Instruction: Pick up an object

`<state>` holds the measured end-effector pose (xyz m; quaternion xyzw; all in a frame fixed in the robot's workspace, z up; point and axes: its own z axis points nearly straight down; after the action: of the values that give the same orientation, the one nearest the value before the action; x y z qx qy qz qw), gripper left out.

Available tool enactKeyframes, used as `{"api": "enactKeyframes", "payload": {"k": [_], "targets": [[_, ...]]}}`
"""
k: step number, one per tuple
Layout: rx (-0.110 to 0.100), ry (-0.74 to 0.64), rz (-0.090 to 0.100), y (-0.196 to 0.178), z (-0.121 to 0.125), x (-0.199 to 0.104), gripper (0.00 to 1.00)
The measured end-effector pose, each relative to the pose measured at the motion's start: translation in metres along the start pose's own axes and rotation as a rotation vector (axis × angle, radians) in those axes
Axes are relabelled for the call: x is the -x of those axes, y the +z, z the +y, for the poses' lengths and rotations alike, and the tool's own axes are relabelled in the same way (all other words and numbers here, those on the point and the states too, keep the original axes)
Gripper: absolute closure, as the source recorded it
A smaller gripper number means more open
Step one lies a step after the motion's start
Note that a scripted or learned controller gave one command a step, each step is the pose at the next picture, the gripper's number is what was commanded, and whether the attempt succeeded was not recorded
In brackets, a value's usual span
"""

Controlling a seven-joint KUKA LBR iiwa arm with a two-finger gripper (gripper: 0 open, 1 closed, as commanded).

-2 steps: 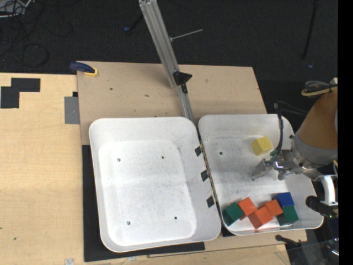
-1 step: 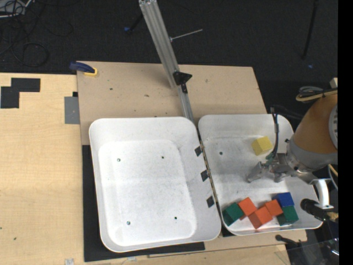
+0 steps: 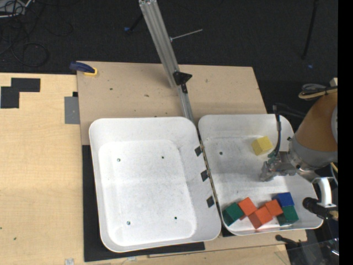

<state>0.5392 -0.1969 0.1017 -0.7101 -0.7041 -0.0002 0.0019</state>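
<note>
A: The yellow block (image 3: 262, 145)?
B: It sits alone near the right bin's (image 3: 237, 127) far edge; likely light, stiff, best pinched across flat sides.
A: And the gripper (image 3: 268, 171)?
B: Just beside it, toward the near edge; grip state I cannot tell.

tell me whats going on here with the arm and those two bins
A grey KUKA arm reaches in from the right and has its gripper low over the floor of the right bin. It sits just below a lone yellow block. Nothing can be seen between its fingers. A cluster of orange, green and blue blocks lies along that bin's near edge, apart from the gripper. The left bin sits beside it.
</note>
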Motion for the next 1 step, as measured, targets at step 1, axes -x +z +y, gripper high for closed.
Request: {"api": "enactKeyframes", "payload": {"k": [1], "targets": [[0.005, -0.002, -0.004, -0.0574, 0.0033, 0.0097, 1.0]]}}
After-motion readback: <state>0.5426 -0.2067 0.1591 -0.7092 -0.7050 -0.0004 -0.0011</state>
